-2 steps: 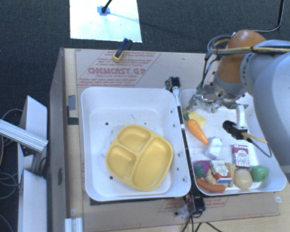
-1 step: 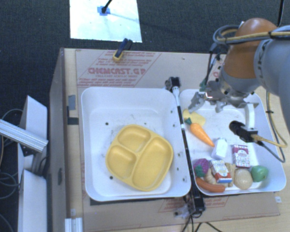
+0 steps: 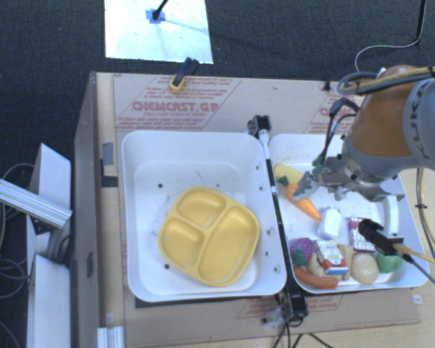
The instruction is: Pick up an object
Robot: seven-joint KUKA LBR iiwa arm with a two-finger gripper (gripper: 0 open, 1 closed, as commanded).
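Claw (image 3: 304,187) hovers over orange carrot (image 3: 307,205) in right bin (image 3: 409,285), grip state unclear

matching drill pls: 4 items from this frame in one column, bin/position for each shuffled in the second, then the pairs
Things:
1. yellow divided plate
2. toy carrot
3. gripper
4. red sausage-shaped toy

Places:
A. near edge of the right bin
B. middle of the left bin
C. low over the carrot, far half of the right bin
D. right bin, near the divider, lying slantwise

Pairs: 1-B, 2-D, 3-C, 4-A
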